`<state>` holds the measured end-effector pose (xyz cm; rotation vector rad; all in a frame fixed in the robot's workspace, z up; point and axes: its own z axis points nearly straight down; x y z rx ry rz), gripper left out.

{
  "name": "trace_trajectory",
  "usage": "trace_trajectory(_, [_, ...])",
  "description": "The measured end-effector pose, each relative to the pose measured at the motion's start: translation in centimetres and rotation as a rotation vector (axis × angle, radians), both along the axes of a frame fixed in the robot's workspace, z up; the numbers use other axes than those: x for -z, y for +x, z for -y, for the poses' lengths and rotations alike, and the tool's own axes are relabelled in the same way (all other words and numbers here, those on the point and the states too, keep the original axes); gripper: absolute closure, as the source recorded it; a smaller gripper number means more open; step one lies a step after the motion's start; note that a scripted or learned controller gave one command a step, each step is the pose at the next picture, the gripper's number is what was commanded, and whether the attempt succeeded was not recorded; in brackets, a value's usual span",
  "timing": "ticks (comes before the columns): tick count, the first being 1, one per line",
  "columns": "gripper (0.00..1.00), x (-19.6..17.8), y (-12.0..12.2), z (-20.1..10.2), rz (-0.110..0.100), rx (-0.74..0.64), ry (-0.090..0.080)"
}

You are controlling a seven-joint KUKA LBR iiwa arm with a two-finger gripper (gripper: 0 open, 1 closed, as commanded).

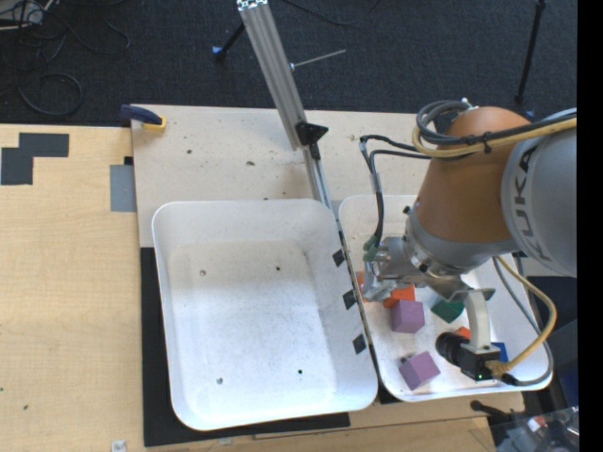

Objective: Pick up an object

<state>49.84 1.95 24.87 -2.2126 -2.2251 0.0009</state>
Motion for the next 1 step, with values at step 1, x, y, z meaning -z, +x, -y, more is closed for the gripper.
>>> trace_trajectory(1, [1.00, 1.77, 0.63, -5.03, -0.003, 0.002, -0.001])
